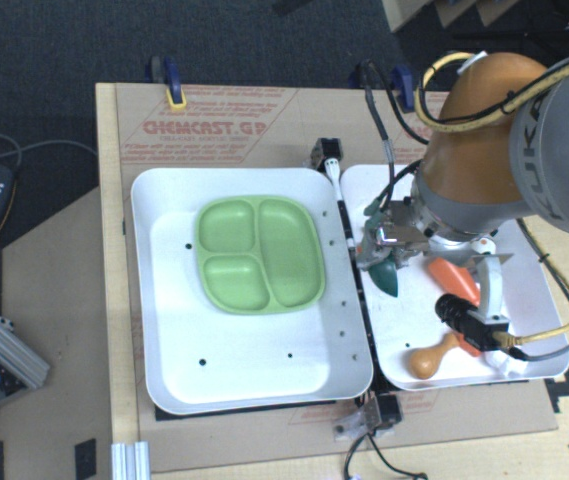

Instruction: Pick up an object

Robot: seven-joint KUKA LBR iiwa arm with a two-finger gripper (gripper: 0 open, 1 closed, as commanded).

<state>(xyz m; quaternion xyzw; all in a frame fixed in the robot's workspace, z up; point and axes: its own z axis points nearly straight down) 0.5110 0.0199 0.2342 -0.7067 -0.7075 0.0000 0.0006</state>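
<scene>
My gripper (379, 246) hangs over the left side of the right bin (544, 268), close to the wall between the two bins. A dark teal object (386, 276) lies directly under it, partly covered by the gripper, and whether it is held is unclear. An orange, carrot-like piece (454, 277) lies just to its right, beneath the wrist. A tan wooden piece with a rounded end (427, 359) rests near the front edge of the right bin.
A green divided plate (261, 254) lies in the left bin (234, 368). The arm's bulky grey and orange body (484, 128) hides the rear of the right bin. Cables run along the bench's back and front edges.
</scene>
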